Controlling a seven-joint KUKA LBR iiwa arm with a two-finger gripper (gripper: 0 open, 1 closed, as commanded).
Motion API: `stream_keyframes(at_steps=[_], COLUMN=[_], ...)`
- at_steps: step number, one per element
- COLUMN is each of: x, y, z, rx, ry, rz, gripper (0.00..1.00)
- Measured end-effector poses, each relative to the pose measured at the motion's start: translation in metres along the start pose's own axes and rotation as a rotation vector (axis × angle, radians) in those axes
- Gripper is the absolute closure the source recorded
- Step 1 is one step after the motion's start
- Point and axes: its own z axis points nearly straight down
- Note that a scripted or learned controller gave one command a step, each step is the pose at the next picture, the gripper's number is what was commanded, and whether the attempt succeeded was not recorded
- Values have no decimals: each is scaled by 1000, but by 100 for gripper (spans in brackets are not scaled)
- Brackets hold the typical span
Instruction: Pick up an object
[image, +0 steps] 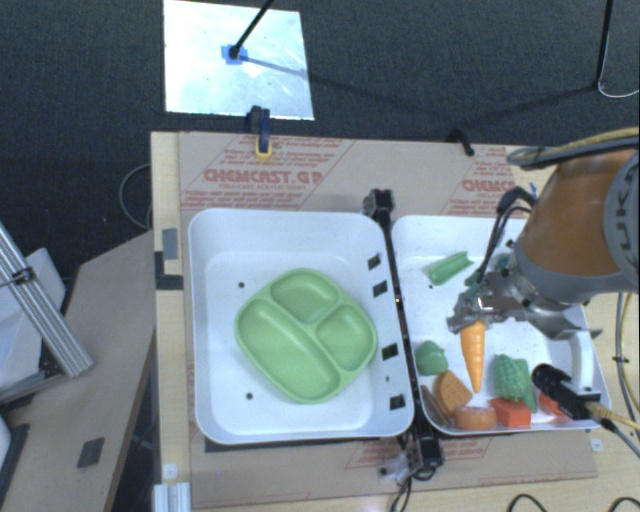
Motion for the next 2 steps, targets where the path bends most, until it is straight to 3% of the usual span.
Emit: stream_keyframes(at_steps=[1, 2], x=[-8, -13], y=[4, -11], z=[0, -11], rx=[-2, -2], ry=[0, 0], rz=[5, 5], gripper=[100, 100])
